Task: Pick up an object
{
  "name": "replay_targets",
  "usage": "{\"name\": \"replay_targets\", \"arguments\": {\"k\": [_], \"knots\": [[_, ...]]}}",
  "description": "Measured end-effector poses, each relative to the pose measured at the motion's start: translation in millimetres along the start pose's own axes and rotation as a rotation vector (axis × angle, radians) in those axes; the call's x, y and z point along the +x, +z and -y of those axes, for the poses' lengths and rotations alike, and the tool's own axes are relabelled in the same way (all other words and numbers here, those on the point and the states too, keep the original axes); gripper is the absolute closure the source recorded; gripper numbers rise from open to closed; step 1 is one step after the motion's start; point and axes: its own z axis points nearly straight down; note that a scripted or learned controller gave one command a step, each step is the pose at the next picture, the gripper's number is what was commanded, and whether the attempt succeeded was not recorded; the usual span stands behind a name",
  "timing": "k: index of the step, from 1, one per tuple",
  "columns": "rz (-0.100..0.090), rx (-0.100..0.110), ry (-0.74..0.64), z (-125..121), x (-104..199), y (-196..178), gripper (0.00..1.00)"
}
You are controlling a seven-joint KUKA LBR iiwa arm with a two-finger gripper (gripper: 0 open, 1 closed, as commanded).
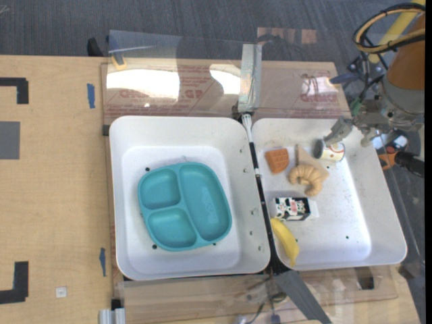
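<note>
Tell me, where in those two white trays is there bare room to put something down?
The right bin is bare along its right half, beyond the croissant and cow-patterned box. Its left side is crowded: orange piece, banana, and the gripper near the top. In the left bin, bare room borders the teal plate.

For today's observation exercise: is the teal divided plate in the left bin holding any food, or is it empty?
Empty. The teal plate lies flat in the left bin, and all three compartments show bare teal.

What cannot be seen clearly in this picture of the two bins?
- Gripper: blurred; fingers' state unreadable in the camera view.
- Small round object: partly behind the gripper, too blurred to identify.
- Black-and-white item: print too small to read.
- Banana: lower end lies over the right bin's rim.
</note>
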Motion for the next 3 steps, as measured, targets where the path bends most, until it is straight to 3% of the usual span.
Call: {"name": "replay_targets", "arguments": {"k": [1, 2, 3], "knots": [[0.001, -0.007, -0.002, -21.5, -21.2, 92.5, 0.0], [0.003, -0.008, -0.005, -22.4, -20.3, 82.2, 1.0], [-0.001, -0.014, -0.009, -40.2, 73.0, -12.4, 1.0]]}}
